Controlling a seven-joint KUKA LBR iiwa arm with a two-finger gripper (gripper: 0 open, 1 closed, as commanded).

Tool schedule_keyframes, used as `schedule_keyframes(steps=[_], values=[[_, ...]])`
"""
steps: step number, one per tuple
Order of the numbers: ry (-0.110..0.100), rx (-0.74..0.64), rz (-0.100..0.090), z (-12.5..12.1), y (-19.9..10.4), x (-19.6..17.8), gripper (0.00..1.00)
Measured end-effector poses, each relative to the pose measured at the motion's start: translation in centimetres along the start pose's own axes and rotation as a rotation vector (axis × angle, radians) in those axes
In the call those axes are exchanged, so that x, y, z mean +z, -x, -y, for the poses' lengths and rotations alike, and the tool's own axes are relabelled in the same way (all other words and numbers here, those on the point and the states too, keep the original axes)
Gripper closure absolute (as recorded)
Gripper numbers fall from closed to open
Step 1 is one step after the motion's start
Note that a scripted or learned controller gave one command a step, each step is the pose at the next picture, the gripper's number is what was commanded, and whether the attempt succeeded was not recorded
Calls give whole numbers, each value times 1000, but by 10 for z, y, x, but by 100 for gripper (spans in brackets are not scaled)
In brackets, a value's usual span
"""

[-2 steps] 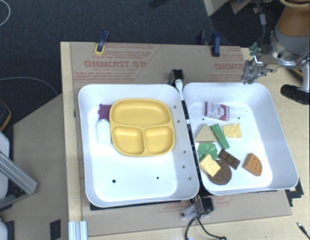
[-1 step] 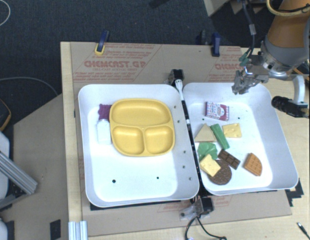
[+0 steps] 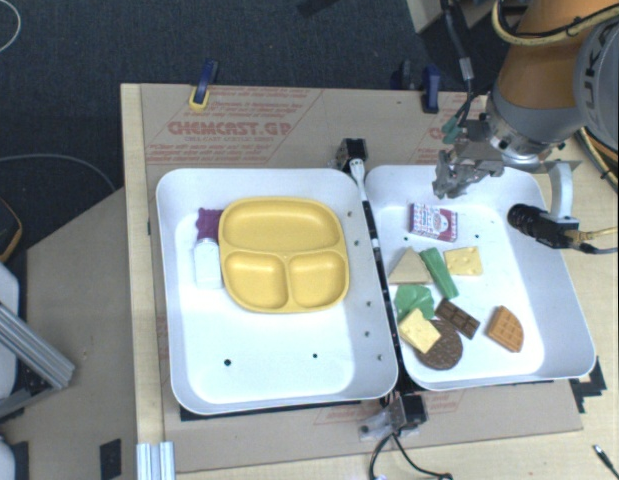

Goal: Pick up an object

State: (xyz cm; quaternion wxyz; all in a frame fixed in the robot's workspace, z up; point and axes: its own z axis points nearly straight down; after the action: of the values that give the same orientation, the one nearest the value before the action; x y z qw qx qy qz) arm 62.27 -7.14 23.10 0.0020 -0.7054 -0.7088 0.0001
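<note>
Pincer hangs over the right bin, just above the small carton; grip state cannot be told (angle too oblique). Recommend a straight descent, centred on the carton, clear of the cheese wedge beside it.

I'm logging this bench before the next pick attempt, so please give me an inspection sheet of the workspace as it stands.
Surface: brown board bearing two white bins, left bin and right bin.
Job's things: right bin holds a small carton, cheese pieces, green pieces, chocolate bar, round cookie and waffle.
Clutter: yellow divided tray in the left bin, with a purple item and white bottle beside it.
Grippers: gripper hovers above the carton, holding nothing.
Cables: white cable on the floor, left.
Surroundings: dark carpet; clamps on the board's far edge.
</note>
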Motion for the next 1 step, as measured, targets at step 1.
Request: schedule_keyframes(steps=[1], values=[[-3, 1, 0, 37, -45, 10, 100]])
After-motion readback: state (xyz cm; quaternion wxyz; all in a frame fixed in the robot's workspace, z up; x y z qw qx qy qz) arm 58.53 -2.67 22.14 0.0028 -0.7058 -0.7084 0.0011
